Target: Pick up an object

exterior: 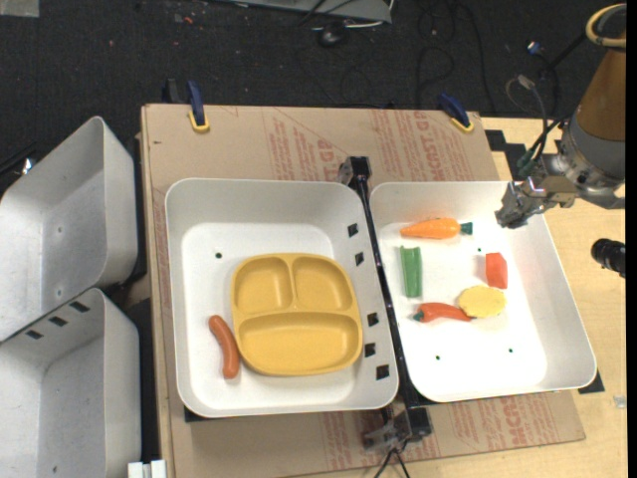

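Observation:
My gripper [515, 212] hangs over the far right edge of the right bin [518, 371], with nothing seen between its fingers. Inside that bin lie an orange carrot [432, 230], a green piece [411, 271], a small red-orange block [496, 269], a yellow piece [483, 302] and a red pepper [442, 314]. The carrot is to the gripper's left; the red-orange block lies just below it in the view. The left bin [189, 267] holds a yellow divided plate [296, 314] and a sausage [225, 346] beside the plate's left edge.
Both bins rest on a cardboard sheet [289, 137] held by clips at the back. Two white containers [60, 297] stand off the bench at the left. A black divider [373, 257] runs between the bins. Cables lie on the dark floor behind.

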Motion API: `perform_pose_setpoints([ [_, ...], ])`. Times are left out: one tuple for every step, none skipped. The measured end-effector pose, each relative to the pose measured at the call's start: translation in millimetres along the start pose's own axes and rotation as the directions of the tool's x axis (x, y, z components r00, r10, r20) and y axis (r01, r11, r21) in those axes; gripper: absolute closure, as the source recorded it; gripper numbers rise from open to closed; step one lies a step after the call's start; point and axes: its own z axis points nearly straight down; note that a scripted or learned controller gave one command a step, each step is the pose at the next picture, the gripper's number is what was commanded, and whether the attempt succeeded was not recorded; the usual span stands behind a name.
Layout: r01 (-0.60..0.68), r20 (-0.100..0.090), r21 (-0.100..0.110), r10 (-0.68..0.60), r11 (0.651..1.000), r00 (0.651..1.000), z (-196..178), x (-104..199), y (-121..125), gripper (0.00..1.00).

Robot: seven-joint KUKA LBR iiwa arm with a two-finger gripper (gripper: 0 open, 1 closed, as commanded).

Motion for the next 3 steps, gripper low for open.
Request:
perform_pose_setpoints([
  [-0.001,-0.001,0.004,0.001,1.0,1.0,-7.4,-0.1,0.8,1.0],
  [0.003,-0.005,0.011,-0.003,1.0,1.0,9.0,54.2,-14.7,1.0],
  [0.004,-0.004,0.011,-0.004,1.0,1.0,23.2,110.1,-29.6,1.0],
])
